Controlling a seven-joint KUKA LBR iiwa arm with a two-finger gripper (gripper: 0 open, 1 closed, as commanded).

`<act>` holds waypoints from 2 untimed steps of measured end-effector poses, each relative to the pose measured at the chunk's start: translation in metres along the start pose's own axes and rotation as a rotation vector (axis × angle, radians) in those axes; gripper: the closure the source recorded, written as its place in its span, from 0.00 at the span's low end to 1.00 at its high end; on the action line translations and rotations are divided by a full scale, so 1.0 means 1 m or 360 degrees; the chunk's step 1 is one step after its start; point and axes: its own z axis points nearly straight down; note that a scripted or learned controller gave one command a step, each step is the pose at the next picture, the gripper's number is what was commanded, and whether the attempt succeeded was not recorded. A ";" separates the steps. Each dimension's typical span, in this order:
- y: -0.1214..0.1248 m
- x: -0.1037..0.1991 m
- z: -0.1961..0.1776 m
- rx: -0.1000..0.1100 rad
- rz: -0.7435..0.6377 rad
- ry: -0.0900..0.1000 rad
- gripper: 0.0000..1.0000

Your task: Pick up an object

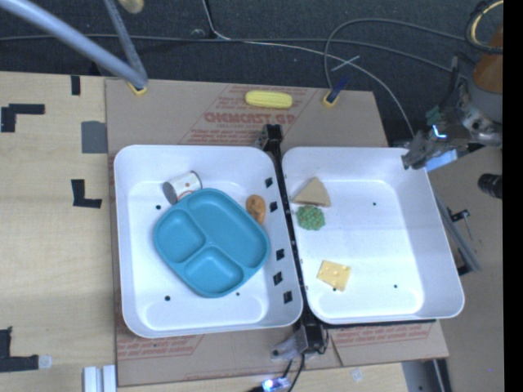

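Here, our gripper (425,149) hangs at the right bin's (409,243) two o'clock corner; its state we cannot tell. The cheese wedge (333,274), at six o'clock, looks light, stiff; we'd pinch its sides.

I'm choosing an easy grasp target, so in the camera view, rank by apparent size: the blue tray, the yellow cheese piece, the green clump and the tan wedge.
1. Blue tray, by far the largest.
2. Tan wedge.
3. Cheese piece, close to the wedge, so that order is unsure.
4. Green clump, the smallest.
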 end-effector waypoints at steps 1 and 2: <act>-0.011 0.049 -0.006 0.0009 -0.0006 0.0006 1.00; -0.027 0.091 0.001 0.0013 -0.0004 0.0006 1.00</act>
